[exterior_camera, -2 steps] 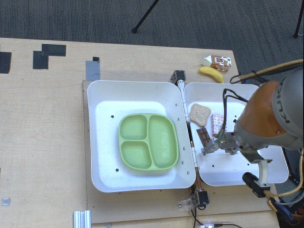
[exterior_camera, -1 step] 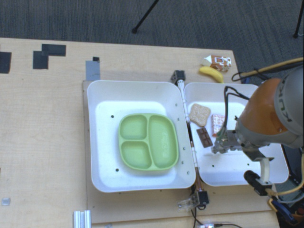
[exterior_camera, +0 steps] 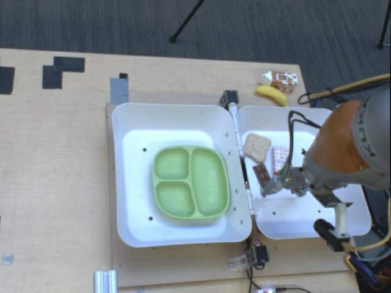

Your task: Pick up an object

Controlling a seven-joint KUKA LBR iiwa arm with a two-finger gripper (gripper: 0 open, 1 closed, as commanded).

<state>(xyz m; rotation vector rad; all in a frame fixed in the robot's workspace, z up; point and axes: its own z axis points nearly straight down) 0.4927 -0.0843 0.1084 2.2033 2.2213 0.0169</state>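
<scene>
Item, end effector: low in the right bin, at its left side, just beside a small dark brown bar. Whether it is spread or pressed together cannot be told; nothing is seen pinched in it.

Item, dark brown bar: lying flat on the bin floor close to the left wall. Judged light, stiff and thin; a pinch across its narrow width would suit, though the wall nearby leaves little room on that side.

Item, red-and-white packet: just behind the bar, flat, partly hidden by the arm. Probably light, with a slick wrapper that may slip.

Item, tan toast-shaped piece: further back, near the left wall. Likely light; its edges offer the hold.

Item, left bin: holds a green three-compartment plate, broad and smooth, graspable only at its rim.

Item, tabletop: pale wood, with black tape patches toward the far left. Beyond the right bin lie a banana and a small printed carton.

Item, room: dark grey carpet behind, crossed by a thin black stand leg.
</scene>
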